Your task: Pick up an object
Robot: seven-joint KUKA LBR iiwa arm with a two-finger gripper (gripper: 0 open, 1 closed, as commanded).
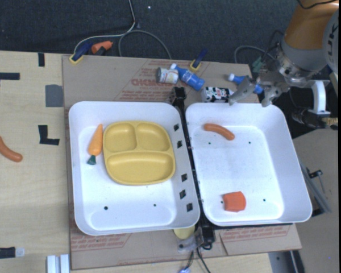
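We count two bins: left bin (pixel 82 209) has one yellow plate (pixel 139 152), one carrot (pixel 95 140); right bin (pixel 290 152) has one sausage (pixel 219 131), one orange block (pixel 234 201). Gripper (pixel 254 92) open, holding nothing.

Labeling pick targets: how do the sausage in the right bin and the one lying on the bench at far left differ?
The bin sausage lies inside the right bin, near its back wall; the bench sausage lies on bare wood outside both bins. The bin sausage sits close to the gripper; the bench sausage is at the opposite side. Both are orange-brown, slightly curved, and slant down toward the right.
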